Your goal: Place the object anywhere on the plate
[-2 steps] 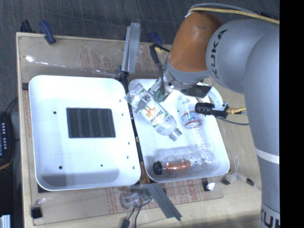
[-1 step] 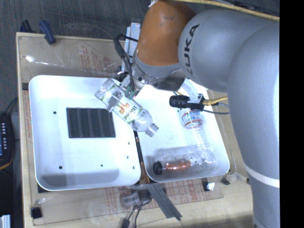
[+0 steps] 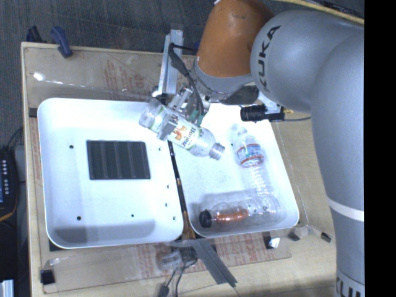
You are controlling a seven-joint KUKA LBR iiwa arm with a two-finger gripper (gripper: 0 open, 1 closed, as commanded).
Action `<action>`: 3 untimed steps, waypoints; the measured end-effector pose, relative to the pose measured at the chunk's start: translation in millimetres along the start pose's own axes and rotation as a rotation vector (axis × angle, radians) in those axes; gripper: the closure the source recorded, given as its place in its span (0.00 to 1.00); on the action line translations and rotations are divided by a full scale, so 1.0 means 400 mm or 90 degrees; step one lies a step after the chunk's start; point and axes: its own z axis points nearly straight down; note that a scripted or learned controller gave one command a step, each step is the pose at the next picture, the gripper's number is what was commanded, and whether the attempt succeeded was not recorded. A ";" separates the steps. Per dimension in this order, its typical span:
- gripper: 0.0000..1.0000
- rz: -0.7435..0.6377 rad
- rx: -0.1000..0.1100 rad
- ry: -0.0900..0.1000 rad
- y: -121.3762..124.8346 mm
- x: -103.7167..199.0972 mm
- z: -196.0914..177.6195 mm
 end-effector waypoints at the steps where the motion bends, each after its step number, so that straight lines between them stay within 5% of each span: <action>1: 1.00 -0.280 0.000 0.002 0.084 0.115 0.007; 2: 0.00 -0.279 0.000 0.002 0.082 0.114 0.007; 3: 0.00 -0.289 -0.002 -0.003 0.139 0.235 -0.199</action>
